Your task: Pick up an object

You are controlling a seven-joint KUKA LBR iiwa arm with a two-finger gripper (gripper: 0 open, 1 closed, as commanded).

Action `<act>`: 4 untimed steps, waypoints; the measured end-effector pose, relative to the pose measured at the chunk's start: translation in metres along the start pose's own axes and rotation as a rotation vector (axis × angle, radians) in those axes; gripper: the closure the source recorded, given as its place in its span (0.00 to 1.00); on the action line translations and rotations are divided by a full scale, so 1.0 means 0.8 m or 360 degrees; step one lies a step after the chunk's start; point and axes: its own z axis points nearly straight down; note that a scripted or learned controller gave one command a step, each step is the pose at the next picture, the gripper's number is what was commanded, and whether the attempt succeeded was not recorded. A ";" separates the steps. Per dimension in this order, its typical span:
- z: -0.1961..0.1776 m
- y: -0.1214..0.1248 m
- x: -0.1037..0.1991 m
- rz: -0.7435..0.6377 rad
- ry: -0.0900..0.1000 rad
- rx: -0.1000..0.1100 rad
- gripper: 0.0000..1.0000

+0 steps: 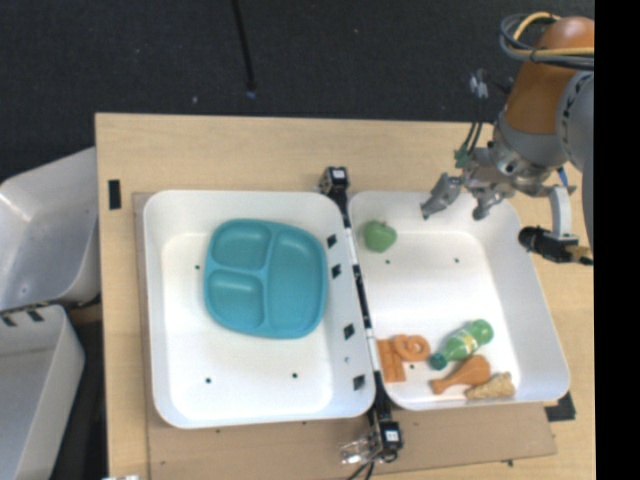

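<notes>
My gripper point(462, 204) hangs open above the back edge of the right bin point(520, 298), with nothing between its fingers. A green apple point(379, 235) lies at that bin's back left, well to the left of the gripper. Near the front of the bin lie a green bottle point(465, 341), an orange drumstick point(462, 375), an orange flat piece with a ring point(402, 354) and a tan crumbly piece point(490, 388).
The left bin point(180, 368) bears a teal divided plate point(267, 277). A black clip point(334, 179) sits at the back where the bins meet. The arm's orange band point(545, 78) rises at the upper right. A white box point(40, 238) stands left of the bench.
</notes>
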 end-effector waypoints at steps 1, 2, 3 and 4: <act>-0.011 0.004 0.000 -0.0006 -0.0005 -0.0022 0.00; 0.060 0.013 -0.009 -0.0004 -0.0006 -0.0015 0.00; 0.120 0.013 -0.011 -0.0006 -0.0007 -0.0019 0.00; 0.102 0.015 -0.012 -0.0010 -0.0013 -0.0030 1.00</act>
